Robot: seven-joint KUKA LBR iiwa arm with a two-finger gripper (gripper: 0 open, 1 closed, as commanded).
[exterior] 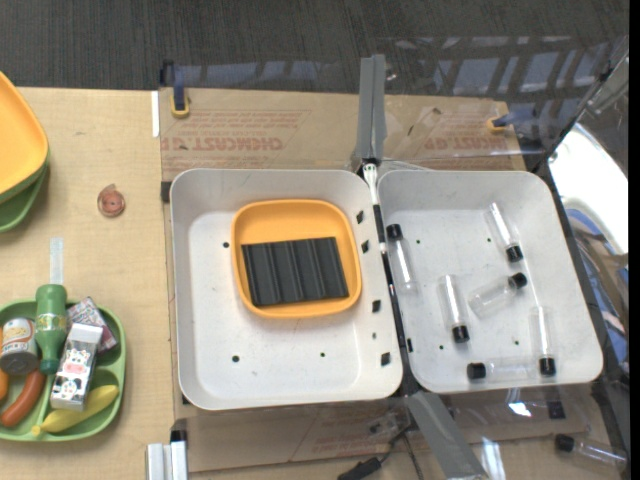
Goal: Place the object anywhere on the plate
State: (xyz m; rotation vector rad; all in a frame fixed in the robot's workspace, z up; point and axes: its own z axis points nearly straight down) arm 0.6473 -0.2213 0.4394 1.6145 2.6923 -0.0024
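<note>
An orange plate [296,214] with rounded corners lies in the left white bin [210,358], toward the bin's back. On the plate rests a dark grey ridged rectangular object [296,271], flat and covering most of the plate's middle. In the right white bin [570,268] lie several clear plastic tubes with black caps, among them one near the back [503,230], one in the middle [455,308] and one along the front wall [500,370].
On the wooden bench to the left, a green tray [105,408] holds toy food and a small bottle. Stacked orange and green dishes [15,158] sit at the far left edge, with a small pink disc [111,202] nearby. Cardboard [270,133] lies under both bins.
</note>
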